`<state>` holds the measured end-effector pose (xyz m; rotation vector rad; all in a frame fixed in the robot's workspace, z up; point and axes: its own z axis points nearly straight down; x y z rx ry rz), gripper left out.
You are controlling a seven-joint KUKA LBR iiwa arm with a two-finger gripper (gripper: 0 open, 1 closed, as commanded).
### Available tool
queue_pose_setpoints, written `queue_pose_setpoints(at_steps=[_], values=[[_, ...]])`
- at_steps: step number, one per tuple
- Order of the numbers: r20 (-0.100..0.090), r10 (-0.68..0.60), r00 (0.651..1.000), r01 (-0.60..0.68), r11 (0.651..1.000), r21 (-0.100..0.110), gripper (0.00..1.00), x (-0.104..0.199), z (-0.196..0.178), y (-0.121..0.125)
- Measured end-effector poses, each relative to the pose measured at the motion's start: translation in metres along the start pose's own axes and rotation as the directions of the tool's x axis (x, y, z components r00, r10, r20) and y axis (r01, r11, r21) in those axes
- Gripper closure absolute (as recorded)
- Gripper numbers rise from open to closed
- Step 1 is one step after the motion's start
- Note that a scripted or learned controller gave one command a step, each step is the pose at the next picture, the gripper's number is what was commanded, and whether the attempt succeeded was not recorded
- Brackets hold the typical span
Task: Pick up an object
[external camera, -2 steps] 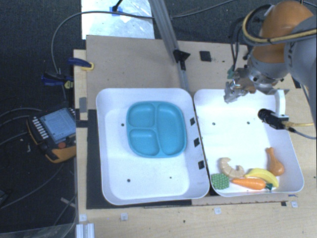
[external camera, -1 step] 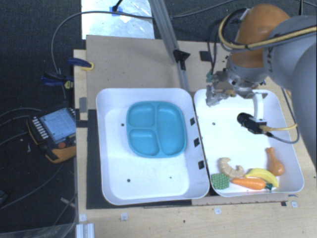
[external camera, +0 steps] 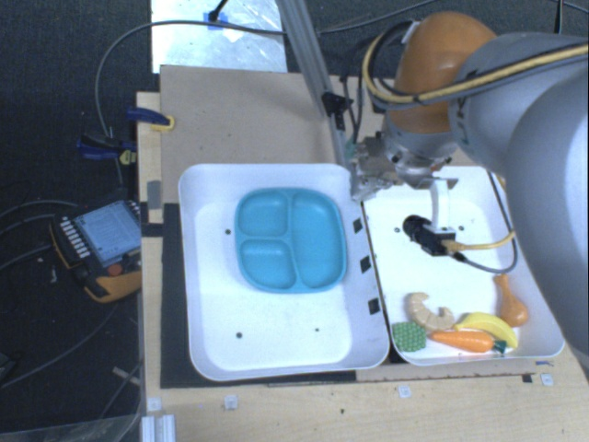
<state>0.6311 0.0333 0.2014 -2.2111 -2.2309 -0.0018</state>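
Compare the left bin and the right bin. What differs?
The left bin holds one large blue divided plate near its middle. The right bin holds several small items, including a carrot and a banana, bunched at its near edge. The left bin's load is one colour and the right bin's is mixed. Both are shallow and white.

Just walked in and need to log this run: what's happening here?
The arm's gripper hangs over the right bin's far left corner; I see nothing held. A carrot, a banana and other toy food lie along that bin's near edge. A blue plate sits in the left bin.
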Motion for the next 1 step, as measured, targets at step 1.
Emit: queue_pose_setpoints(at_steps=[1], values=[[0.0,0.0,1.0,0.0,1.0,-0.002,1.0,0.0521,-0.0168,-0.008]])
